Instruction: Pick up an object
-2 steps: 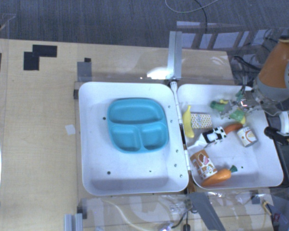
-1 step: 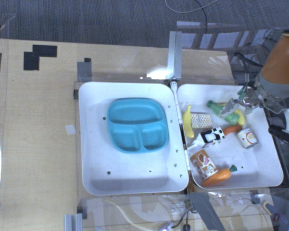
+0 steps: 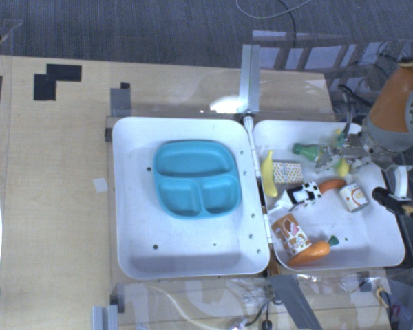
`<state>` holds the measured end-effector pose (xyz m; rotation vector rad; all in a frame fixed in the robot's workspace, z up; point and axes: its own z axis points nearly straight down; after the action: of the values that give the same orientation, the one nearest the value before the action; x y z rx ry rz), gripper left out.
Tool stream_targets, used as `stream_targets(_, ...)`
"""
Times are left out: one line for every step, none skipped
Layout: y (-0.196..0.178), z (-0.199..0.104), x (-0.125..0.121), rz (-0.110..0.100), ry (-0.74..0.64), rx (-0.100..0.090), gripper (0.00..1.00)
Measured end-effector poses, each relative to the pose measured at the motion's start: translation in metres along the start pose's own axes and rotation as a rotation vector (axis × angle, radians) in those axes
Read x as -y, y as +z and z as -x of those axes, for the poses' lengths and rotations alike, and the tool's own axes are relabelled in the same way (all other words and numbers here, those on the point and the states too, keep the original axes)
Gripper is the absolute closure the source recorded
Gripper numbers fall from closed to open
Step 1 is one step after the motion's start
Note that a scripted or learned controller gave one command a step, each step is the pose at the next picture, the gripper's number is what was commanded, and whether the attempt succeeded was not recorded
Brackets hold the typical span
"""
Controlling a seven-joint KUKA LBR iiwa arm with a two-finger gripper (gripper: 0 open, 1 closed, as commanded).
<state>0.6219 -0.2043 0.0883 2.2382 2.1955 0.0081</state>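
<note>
A: Where is the tool sitting?

B: The tool (image 3: pixel 336 158) is hanging low over the far part of the right bin (image 3: pixel 392 253), on the grey arm (image 3: pixel 399 115) reaching in from the right. Whether it is standing wide or narrow cannot be told; clutter is masking it.

A: Which objects are lying in that bin?

B: A green bottle (image 3: pixel 304 150) is lying just left of the tool. A banana (image 3: pixel 268 174) is lying along the left wall, beside a patterned box (image 3: pixel 287 172). A cow toy (image 3: pixel 304 194) is resting nearer, then a printed carton (image 3: pixel 290 231) touching a carrot (image 3: pixel 311 251).

A: And the left bin (image 3: pixel 134 253)?

B: It is carrying 1 blue divided tray (image 3: pixel 196 177).
</note>
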Motion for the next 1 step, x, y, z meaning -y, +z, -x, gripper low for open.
stream_targets(-0.0129,-0.0015,-0.003,0.007,-0.005,0.001,1.0)
